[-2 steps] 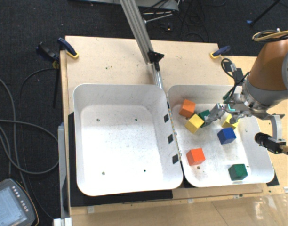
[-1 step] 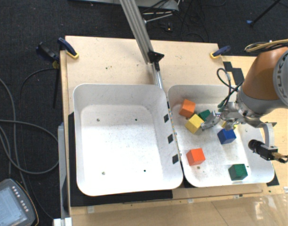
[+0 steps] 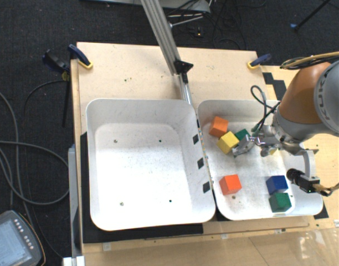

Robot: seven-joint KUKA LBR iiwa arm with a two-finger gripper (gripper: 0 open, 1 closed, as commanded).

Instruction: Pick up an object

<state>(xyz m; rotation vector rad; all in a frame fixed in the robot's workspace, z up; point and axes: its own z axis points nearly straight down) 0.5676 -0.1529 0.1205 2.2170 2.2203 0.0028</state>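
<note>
Yellow block (image 3: 227,142) beside pincer (image 3: 242,148), right bin (image 3: 302,204) centre

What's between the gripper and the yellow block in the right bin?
Nothing visible. The gripper sits right beside the yellow block, in the right bin. An orange block lies just behind the yellow one and a green block is tucked close by the gripper, so the spot is crowded.
</note>
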